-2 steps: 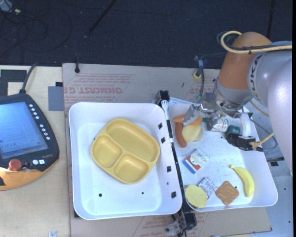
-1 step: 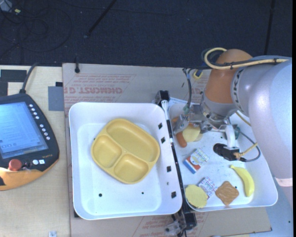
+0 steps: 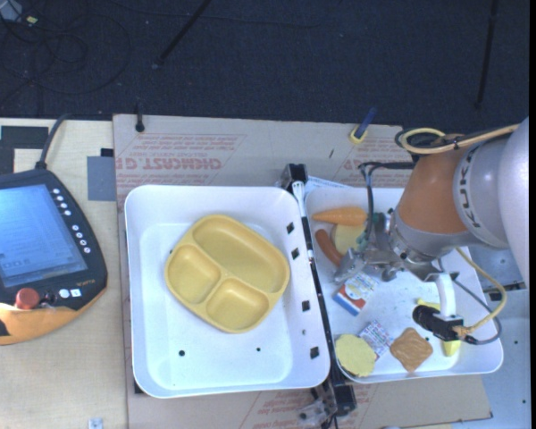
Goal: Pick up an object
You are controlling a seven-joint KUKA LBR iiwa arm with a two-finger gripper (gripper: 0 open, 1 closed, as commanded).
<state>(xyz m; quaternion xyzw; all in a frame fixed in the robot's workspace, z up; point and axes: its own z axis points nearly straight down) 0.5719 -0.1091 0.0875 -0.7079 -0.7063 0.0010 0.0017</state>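
note left bin (image 3: 152, 239), smooth white plastic, carrying yellow three-compartment plate (image 3: 228, 271), rounded and glossy. your gripper (image 3: 364, 259) sits low in right bin (image 3: 487, 351), metallic, over small white-red-blue packet (image 3: 355, 290); nothing seen gripped. orange carrot (image 3: 339, 215) lies at bin's far side, long axis left-right, taper pointing right. reddish sausage (image 3: 326, 244) slants beside it. near edge: round yellow disc (image 3: 355, 356), brown cracker-like square (image 3: 411, 349), crinkled foil wrapper (image 3: 375, 334).
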